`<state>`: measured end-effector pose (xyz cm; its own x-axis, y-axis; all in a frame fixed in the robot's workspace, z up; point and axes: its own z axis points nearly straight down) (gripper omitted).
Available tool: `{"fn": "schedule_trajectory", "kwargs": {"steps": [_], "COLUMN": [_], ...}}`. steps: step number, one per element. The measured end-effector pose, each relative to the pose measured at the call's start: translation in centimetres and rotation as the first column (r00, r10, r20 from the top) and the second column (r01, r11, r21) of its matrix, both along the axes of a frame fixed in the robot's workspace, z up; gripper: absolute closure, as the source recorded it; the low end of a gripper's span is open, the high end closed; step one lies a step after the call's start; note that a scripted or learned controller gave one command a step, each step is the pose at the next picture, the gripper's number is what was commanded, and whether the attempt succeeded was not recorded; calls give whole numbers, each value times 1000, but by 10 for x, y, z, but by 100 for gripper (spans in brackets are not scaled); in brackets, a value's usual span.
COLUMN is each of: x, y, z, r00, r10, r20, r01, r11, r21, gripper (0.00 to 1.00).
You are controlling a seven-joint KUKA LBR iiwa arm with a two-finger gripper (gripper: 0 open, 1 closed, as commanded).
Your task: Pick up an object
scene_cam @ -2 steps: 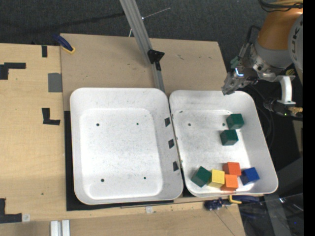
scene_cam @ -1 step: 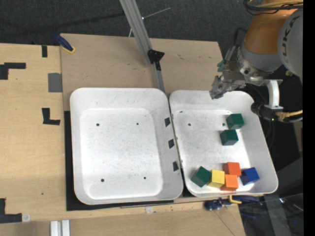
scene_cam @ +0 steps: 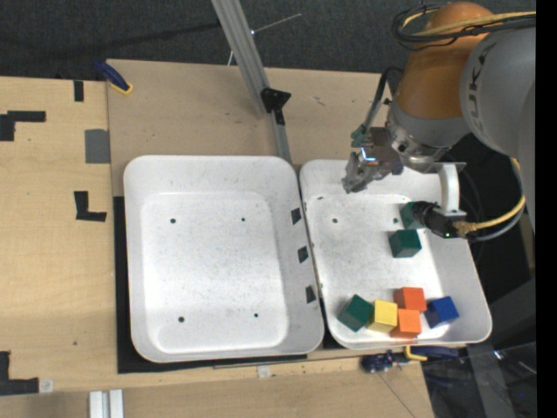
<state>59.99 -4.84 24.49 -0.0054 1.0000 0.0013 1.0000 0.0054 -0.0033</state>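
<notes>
You are looking down at a slant on a pale wooden worktop point(scene_cam: 200, 103) carrying two shallow white bins side by side. The left bin point(scene_cam: 139, 233) is smooth moulded plastic with rounded corners and a few small dark dots on its floor. The right bin point(scene_cam: 335, 233) holds every candidate for the pick.

Most of the blocks crowd the right bin's near edge, toward its near right corner — probably where they slid against the rim. From left to right: a dark green block point(scene_cam: 355, 312), a yellow block point(scene_cam: 385, 313), two orange blocks point(scene_cam: 409, 311) stacked or overlapping, and a blue block point(scene_cam: 442, 309). All look like small matte cubes with crisp edges. Another dark green cube point(scene_cam: 405, 243) sits alone near the right wall, well apart from the cluster, so it offers the freest approach.

The arm reaches in from the right, its orange band rounded and glossy above grey metal. The gripper point(scene_cam: 359, 176) hangs over the right bin's far edge, near its far left corner, away from all blocks. Whether the fingers are spread or closed cannot be told — they blur together — and nothing is visible between them.
</notes>
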Motion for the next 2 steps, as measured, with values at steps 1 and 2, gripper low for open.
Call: {"fn": "schedule_trajectory", "kwargs": {"steps": [1, 2], "x": [-22, -43], "y": [56, 100], "z": [5, 7], "r00": [1000, 1000], "r10": [2, 1], "r20": [0, 0], "r01": [-2, -1], "r11": [1000, 1000], "r21": [1, 0], "gripper": [100, 100]}}
